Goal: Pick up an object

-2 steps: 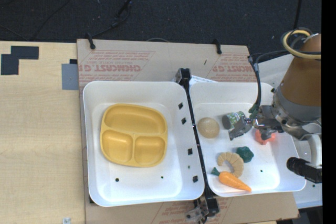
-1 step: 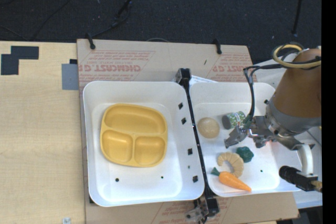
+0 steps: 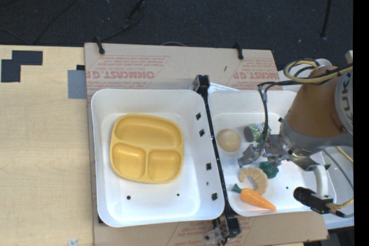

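Observation:
My gripper (image 3: 255,155) hangs low inside the right bin (image 3: 242,103), coming in from the right under the orange-banded wrist. Just left of it lies a beige ball (image 3: 228,140). Below the fingers rests a tan curled piece, like a croissant (image 3: 254,178), with an orange carrot (image 3: 257,199) in front of it near the bin's front wall. A dark green item (image 3: 268,169) sits right beside the gripper, and a small grey-green item (image 3: 254,132) lies just behind it. Nothing is visibly between the fingers.
The left bin (image 3: 104,181) holds a yellow divided plate (image 3: 147,147). A black divider (image 3: 209,147) runs between the bins. Cables and the arm's body (image 3: 314,112) crowd the right bin's right side. Cardboard lies under both bins.

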